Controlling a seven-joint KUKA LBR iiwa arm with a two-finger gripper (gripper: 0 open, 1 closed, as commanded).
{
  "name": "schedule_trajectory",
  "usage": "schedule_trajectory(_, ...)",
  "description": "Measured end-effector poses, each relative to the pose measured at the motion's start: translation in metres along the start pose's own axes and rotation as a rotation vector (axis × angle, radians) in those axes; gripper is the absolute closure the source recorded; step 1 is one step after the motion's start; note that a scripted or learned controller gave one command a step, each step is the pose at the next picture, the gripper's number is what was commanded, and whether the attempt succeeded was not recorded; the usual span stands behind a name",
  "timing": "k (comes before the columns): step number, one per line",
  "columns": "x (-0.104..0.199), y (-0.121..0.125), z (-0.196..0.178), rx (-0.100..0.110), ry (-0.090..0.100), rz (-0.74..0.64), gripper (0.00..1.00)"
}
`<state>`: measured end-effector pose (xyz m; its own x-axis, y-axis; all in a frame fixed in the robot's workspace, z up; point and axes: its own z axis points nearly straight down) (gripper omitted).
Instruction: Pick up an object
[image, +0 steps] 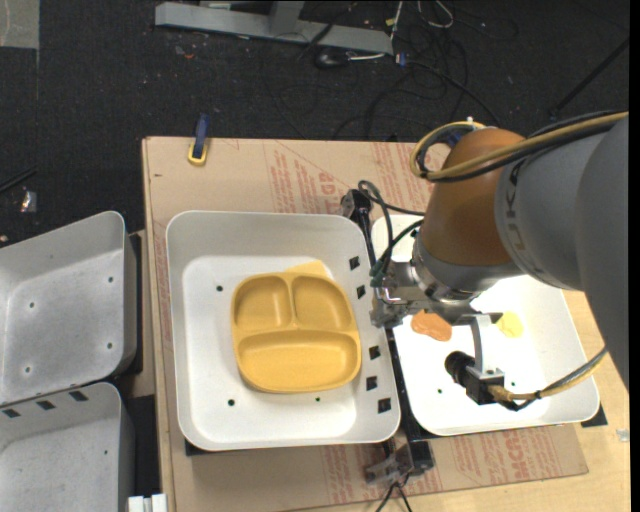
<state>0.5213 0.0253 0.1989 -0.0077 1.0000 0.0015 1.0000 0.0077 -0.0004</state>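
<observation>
Gripper (440, 312) hangs low over the right bin (560, 400), beside the orange piece (432, 327); grasp cannot be confirmed. A yellow piece (510, 324) lies just beyond. Nothing is visibly lifted; the pick remains outstanding.

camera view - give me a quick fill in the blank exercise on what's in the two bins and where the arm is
1. The yellow divided tray lies in the ____ bin of the two as the camera sees them.
2. The divided tray has ____ compartments.
3. The small orange object lies in the right bin, just below the arm's ____ wrist band.
4. The arm hangs over the ____ bin.

Missing words: left; three; orange; right
</observation>
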Motion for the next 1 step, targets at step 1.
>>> schedule_trajectory(1,0.0528,-0.0106,-0.0035,0.001,0.000,-0.001,1.00)
